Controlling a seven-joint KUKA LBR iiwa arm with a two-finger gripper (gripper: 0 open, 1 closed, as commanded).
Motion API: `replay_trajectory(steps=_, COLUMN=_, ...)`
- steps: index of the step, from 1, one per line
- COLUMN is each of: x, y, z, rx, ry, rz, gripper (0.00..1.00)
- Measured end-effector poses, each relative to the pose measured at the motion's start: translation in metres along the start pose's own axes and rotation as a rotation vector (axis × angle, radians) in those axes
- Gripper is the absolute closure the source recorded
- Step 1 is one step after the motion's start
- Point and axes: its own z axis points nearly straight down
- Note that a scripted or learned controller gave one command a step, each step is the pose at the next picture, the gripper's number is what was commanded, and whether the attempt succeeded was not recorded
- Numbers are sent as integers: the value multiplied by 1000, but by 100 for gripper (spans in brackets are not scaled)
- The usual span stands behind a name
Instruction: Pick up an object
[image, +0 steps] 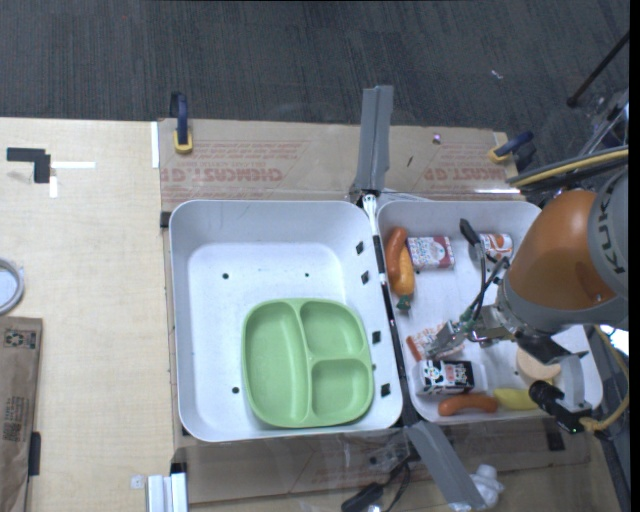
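Arm reaching in from the right, wrist angled down and to the left.

The grey arm (600, 250) comes in at the right edge of the camera view, its orange band (560, 250) bulging large and rounded above the wrist. Below the band the wrist narrows into a grey collar and slants down toward the left. The gripper (445, 342) sits at the low left end of that line, small and metallic, with thin dark cables running up alongside it toward the band. How the jaws stand is too small and cluttered to make out.
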Motion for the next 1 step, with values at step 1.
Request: replay_trajectory(steps=1, x=-16, y=95, z=-1, rx=-7, ry=-3, rz=59, gripper=0)
